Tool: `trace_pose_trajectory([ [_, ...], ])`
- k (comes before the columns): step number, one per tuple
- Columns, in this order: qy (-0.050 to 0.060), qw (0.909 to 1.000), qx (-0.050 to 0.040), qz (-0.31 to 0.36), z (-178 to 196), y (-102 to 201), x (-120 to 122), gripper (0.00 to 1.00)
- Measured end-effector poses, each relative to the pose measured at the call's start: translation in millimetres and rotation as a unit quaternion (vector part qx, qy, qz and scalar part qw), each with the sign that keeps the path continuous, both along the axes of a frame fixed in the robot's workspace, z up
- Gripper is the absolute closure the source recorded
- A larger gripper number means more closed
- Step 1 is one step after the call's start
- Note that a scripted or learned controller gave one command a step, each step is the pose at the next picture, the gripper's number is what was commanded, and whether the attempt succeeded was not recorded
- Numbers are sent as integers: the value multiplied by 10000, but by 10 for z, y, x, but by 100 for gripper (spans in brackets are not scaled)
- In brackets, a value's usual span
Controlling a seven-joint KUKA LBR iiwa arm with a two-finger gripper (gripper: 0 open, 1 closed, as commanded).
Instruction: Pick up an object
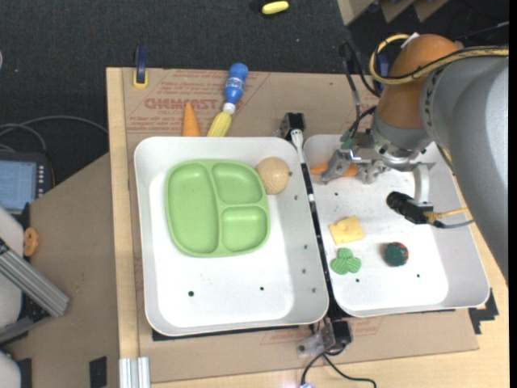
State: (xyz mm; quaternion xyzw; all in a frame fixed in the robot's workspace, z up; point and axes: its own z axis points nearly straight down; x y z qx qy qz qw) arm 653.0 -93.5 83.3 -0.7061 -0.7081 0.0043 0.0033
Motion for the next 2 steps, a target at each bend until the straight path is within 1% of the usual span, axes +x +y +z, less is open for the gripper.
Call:
trace_pose_trajectory([
  [1,22,10000,18,-14,343,-2,108,0],
  [2,10,10000,17,-43,-13,-241,-936,0],
])
